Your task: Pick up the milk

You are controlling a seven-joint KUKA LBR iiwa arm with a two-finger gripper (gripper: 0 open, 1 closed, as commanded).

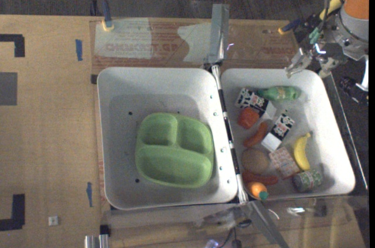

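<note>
The gripper (309, 63) hangs over the right bin's (337, 124) far corner, fingers apart and nothing between them. Two cow-patterned milk cartons lie below and to its left: one (252, 99) touching the green bottle (279, 92), the other (279, 128) deeper in, near the banana (301, 150). The risk is crowding (the nearer carton also sits just above a red tomato-like piece (248, 118)): a descent slightly off could pinch the bottle instead, or nudge the tilted carton aside so the fingers close on air.
</note>
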